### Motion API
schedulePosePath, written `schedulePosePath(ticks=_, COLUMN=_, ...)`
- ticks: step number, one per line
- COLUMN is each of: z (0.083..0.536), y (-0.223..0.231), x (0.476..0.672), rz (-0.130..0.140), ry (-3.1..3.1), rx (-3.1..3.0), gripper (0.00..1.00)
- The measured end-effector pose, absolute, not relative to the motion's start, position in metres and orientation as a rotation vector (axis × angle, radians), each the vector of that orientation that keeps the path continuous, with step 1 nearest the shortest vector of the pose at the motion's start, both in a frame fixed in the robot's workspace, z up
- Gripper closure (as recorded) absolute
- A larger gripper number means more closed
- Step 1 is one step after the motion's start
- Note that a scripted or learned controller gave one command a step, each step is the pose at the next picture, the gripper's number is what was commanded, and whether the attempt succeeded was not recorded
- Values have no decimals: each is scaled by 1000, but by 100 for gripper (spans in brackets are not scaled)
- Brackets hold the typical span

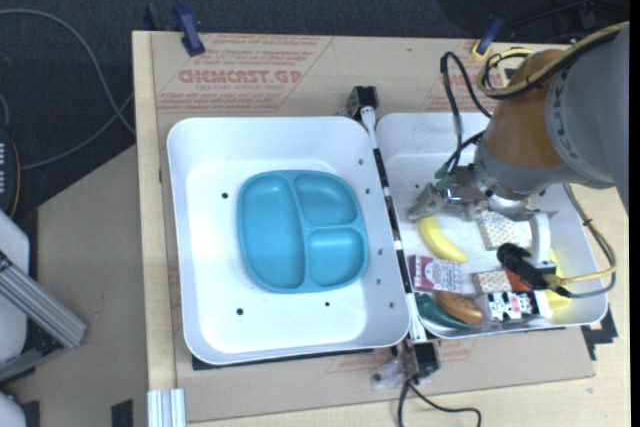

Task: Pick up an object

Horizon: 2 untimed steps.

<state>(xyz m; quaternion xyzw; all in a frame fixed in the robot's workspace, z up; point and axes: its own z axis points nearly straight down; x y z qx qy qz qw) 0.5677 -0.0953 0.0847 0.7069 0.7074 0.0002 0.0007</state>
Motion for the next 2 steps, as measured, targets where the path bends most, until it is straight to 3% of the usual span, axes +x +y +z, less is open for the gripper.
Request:
schedulePosePath(ticks=1, z=84, y=-97, x=543, rz=-1, ry=2222, rx=2224, gripper=0)
schedulePosePath(ticks=2, z=94, y=-96, x=544, rz=1, ry=2221, rx=2223, gripper=100)
